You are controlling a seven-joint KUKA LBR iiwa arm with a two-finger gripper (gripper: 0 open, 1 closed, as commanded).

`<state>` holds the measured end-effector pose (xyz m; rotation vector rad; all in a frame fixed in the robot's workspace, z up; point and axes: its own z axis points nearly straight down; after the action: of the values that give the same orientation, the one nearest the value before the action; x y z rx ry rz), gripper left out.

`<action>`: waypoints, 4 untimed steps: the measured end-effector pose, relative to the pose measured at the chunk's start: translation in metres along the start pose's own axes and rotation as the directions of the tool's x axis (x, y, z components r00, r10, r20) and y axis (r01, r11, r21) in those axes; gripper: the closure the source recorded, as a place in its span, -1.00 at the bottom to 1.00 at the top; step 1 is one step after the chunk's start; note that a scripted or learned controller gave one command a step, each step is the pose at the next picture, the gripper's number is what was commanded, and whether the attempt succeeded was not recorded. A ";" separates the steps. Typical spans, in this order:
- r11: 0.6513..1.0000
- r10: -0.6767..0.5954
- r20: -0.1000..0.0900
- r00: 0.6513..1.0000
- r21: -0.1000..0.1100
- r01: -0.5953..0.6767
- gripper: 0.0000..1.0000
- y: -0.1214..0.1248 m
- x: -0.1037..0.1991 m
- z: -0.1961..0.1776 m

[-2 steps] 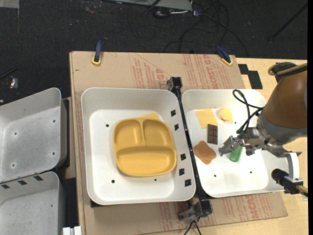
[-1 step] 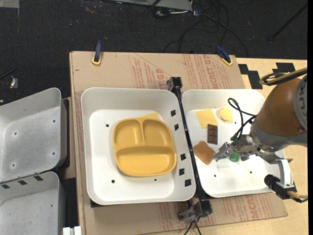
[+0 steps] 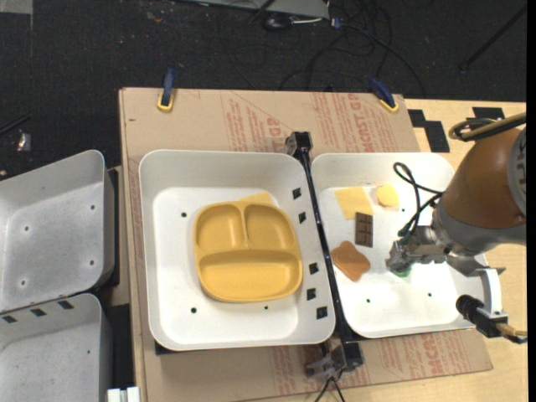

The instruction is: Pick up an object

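Observation:
The right bin [image 3: 394, 312] holds a flat pale yellow slice [image 3: 352, 200], a small round yellow piece [image 3: 387, 195], a dark brown bar [image 3: 363, 228] and an orange-brown chunk [image 3: 351, 261]. My gripper [image 3: 402, 262] is low in this bin, right of the orange-brown chunk and below the brown bar. Something small and green sits at its tip. The arm's wrist hides how that green thing meets the gripper.
The left bin [image 3: 167, 308] holds a yellow divided plate [image 3: 248, 252]. A black divider [image 3: 314, 224] runs between the bins. The orange arm body [image 3: 490, 187] covers the right bin's right side. Grey metal trays [image 3: 50, 224] lie at far left.

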<state>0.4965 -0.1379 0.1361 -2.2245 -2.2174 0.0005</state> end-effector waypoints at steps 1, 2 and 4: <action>1.000 -0.003 0.001 1.000 -0.005 0.003 1.00 -0.008 -0.001 -0.047; 1.000 -0.006 0.003 1.000 -0.008 0.006 1.00 -0.005 -0.002 -0.111; 1.000 -0.010 -0.001 1.000 0.000 0.010 1.00 -0.010 0.053 -0.144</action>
<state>0.4867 -0.0850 0.2801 -2.2133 -2.2278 0.0000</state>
